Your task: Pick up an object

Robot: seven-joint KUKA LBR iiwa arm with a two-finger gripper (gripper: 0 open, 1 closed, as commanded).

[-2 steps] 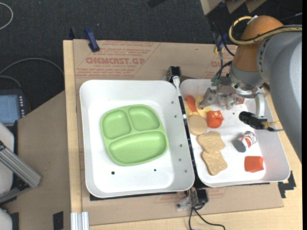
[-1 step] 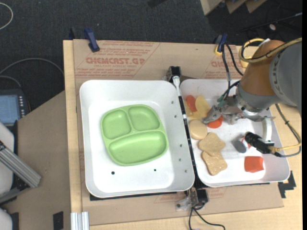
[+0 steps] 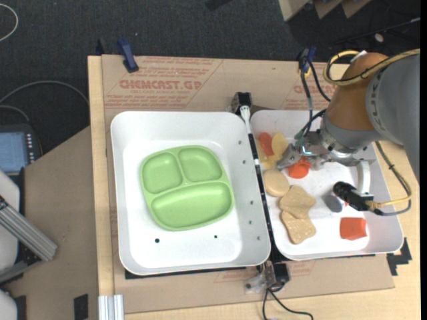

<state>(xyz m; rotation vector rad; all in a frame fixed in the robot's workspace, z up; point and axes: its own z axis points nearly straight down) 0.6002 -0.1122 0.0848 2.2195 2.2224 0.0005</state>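
dark carpet surrounds the desk (image 3: pixel 167 85), whose two white bins sit side by side so items can move between them. the left bin (image 3: pixel 127 179) carries a green tray (image 3: pixel 187 187); the right bin (image 3: pixel 387 235) gathers the pickable food toys along its left wall. the arm (image 3: pixel 363 99) bends down from the right, claw (image 3: pixel 298 153) low over a red piece (image 3: pixel 299 170); whether it is parted or gripping, i cannot tell.

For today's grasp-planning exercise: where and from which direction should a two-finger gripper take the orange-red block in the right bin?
Grip the orange-red block across its two flat opposite sides, coming straight down from above. It lies flat and apart from the crackers, near the right bin's front rim, so probably both fingers have room.
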